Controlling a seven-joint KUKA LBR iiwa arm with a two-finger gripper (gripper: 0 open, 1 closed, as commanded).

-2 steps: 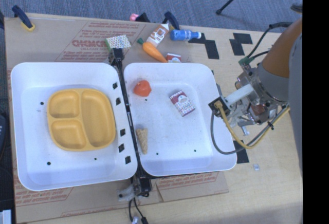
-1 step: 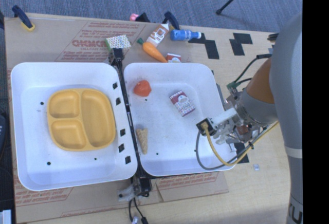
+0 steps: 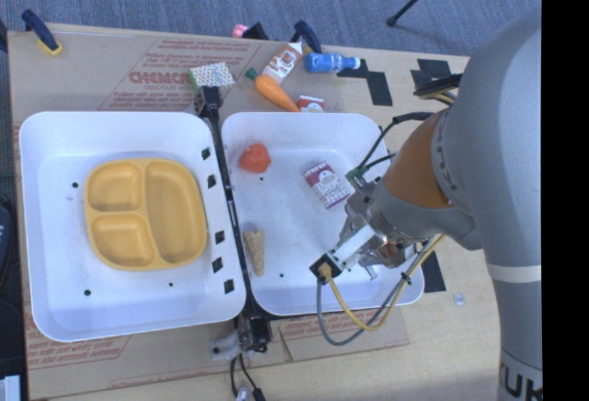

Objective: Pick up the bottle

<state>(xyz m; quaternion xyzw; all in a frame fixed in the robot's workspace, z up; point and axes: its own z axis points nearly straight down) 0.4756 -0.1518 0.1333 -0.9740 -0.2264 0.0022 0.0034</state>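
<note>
Behind right bin (image 3: 276, 128), bottle (image 3: 329, 63) lies flat, cap rightward.

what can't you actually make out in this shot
- Gripper, camera view: the wrist and cables cover its fingers, so open or shut is unknown, as is anything under it.
- Blue bottle on the cardboard behind the right bin: too small to read a label.
- Red packet in the right bin: print too small to read.
- Arm: cut off at the right and bottom edges.
</note>
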